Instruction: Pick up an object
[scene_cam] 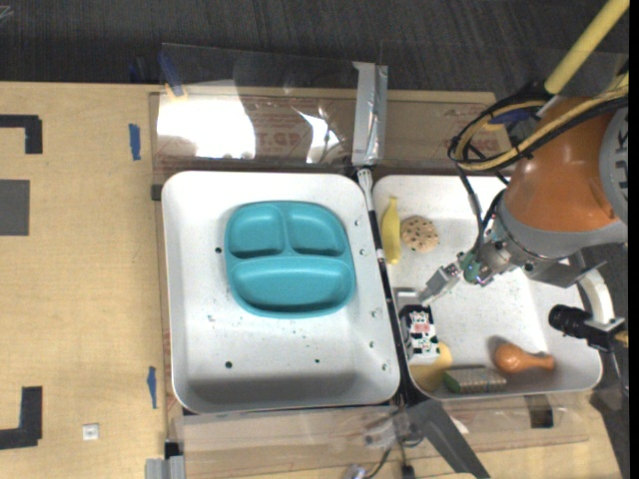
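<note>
Tan bench [80, 297] with two shallow white bins side by side, left bin [190, 347] and right bin [529, 307].

gripper [436, 284]: in right bin [559, 352]
cookie [418, 234]: behind gripper
banana [389, 230]: behind, left
cow-print box [420, 331]: just before gripper
drumstick [521, 358]: before, right
divided plate [290, 256]: left, in left bin [200, 327]

A tan wood table [80, 297] fills the left of the view, marked with black tape corners [28, 133] and short blue tape strips [134, 141]. Dark grey floor [300, 8] runs along the top. A clear plastic sheet [260, 118] behind the 2 bins catches bright overhead glare.
</note>
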`<state>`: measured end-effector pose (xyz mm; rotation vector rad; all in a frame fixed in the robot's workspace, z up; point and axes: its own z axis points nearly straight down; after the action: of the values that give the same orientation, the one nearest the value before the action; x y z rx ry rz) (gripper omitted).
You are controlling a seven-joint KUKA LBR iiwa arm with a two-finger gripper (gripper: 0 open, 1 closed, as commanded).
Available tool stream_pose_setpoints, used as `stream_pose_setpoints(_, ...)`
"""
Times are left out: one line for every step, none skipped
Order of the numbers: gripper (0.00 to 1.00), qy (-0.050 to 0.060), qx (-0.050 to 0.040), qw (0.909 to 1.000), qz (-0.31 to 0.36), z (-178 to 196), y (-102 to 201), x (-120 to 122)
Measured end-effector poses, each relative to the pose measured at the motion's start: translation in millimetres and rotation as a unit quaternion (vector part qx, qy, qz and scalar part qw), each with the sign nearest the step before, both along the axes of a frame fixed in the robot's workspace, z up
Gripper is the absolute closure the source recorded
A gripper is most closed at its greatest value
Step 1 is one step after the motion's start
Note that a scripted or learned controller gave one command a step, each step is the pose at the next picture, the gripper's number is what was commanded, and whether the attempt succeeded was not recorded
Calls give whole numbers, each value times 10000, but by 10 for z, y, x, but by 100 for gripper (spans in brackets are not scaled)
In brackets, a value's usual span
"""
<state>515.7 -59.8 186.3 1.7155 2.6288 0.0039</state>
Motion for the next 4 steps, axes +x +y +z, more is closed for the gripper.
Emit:
stream_pose_setpoints(0, 6, -2, 9984, 573, -15, 300, 740)
stream_pose_setpoints(0, -1, -8, 9998, -213, -13, -119, 1038)
stream_pose_setpoints(0, 14, 1, 10000, 65, -9, 191, 938)
stream_pose_setpoints(0, 9, -8, 9982, 605, -8, -238, 916)
